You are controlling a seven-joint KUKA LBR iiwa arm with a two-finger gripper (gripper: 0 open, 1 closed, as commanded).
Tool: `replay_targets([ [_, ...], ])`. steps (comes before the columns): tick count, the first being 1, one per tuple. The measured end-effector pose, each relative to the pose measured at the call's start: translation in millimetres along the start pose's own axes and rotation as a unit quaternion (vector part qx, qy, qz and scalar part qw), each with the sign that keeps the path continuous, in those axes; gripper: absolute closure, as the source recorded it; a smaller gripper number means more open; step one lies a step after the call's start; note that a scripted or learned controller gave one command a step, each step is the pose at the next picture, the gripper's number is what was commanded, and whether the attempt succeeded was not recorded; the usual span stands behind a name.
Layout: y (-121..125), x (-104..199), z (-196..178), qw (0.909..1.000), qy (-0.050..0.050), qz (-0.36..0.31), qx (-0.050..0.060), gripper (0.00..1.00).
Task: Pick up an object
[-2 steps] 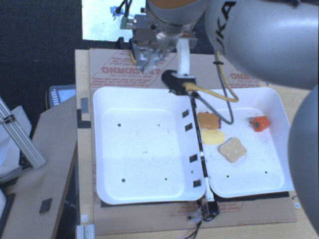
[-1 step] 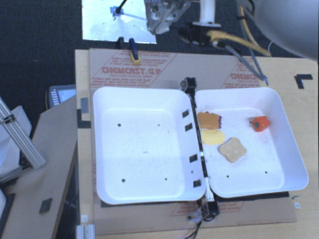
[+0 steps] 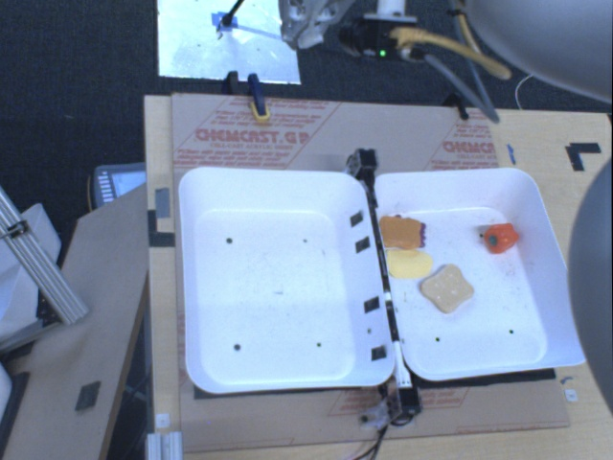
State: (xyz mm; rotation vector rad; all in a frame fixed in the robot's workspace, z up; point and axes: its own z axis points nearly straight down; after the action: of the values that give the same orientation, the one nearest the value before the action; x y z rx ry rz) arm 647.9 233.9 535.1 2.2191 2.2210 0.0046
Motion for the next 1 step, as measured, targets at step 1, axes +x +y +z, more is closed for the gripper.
replay_targets([
  [1, 21.2, 0.1, 0.2, 1.0000, 0.000, 0.000, 0.000, 1.00],
])
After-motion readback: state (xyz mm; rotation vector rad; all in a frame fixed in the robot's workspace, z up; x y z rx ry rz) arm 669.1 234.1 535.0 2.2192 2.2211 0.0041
